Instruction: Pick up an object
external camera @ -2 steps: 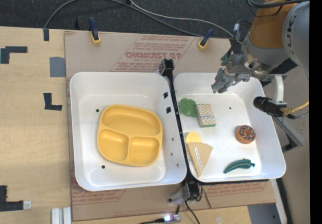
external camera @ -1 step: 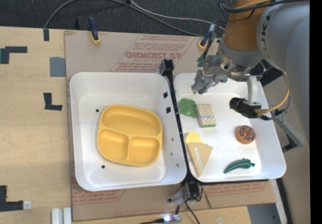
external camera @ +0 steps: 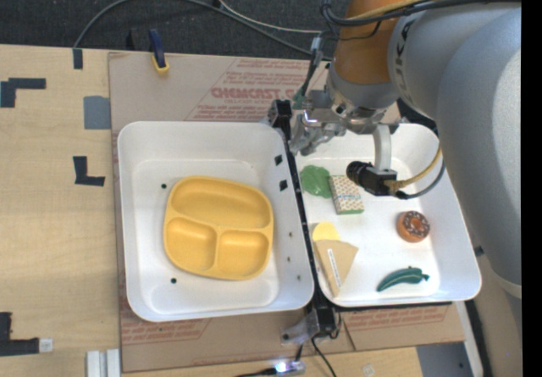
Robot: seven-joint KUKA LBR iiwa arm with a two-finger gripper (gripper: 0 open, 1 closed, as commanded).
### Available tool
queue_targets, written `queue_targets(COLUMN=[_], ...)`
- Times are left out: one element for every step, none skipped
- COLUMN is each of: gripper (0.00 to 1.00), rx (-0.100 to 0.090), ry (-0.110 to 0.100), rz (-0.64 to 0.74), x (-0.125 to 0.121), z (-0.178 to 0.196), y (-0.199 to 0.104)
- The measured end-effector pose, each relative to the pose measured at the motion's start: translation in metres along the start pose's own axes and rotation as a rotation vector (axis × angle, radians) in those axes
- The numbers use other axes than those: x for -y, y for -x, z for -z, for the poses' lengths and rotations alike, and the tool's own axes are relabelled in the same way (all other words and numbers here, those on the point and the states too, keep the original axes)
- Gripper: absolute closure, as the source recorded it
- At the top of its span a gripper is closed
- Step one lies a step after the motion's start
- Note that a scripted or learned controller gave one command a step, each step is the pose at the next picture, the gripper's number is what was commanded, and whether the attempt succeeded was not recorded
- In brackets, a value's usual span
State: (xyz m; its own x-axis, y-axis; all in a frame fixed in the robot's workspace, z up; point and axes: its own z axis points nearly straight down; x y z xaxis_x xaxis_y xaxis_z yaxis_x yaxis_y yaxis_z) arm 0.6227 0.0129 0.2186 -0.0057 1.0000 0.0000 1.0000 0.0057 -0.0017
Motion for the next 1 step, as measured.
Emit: queue_targets(gripper=[1.0], rx=[0.0], ry=[0.001], rz=[-0.001], x=[-0.0158], z=[0.0055], y=[-0.0463])
